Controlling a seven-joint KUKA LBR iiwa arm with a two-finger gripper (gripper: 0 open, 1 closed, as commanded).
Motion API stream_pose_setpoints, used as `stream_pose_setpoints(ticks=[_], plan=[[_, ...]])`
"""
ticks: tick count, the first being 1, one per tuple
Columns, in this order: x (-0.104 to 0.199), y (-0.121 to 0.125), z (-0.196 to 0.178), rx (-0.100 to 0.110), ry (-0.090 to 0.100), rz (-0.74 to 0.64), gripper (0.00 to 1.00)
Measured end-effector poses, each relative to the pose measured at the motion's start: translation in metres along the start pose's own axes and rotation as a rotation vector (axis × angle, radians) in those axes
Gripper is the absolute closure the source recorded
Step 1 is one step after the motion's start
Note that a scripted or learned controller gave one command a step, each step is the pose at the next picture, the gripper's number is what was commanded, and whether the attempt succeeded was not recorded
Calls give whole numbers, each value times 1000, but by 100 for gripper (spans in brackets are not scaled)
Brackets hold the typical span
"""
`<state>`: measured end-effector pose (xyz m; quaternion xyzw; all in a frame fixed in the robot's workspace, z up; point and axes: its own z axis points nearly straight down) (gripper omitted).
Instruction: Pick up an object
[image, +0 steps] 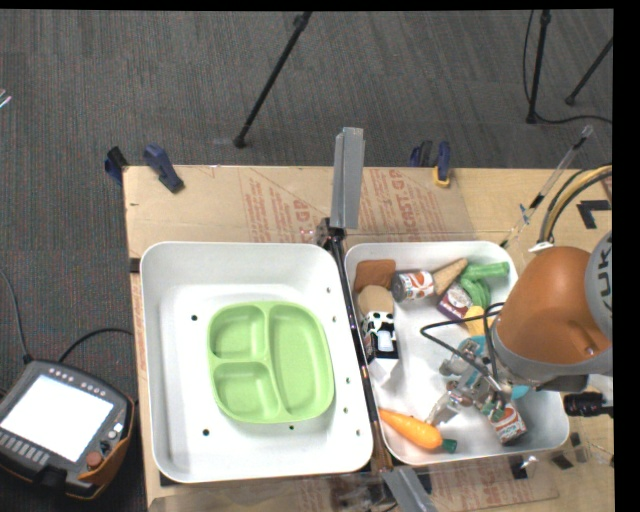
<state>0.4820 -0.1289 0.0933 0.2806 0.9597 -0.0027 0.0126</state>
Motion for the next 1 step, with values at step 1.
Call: stream_pose_setpoints(ticks=[1], plan=[[-96, 12, 8, 4, 25, 201, 0]])
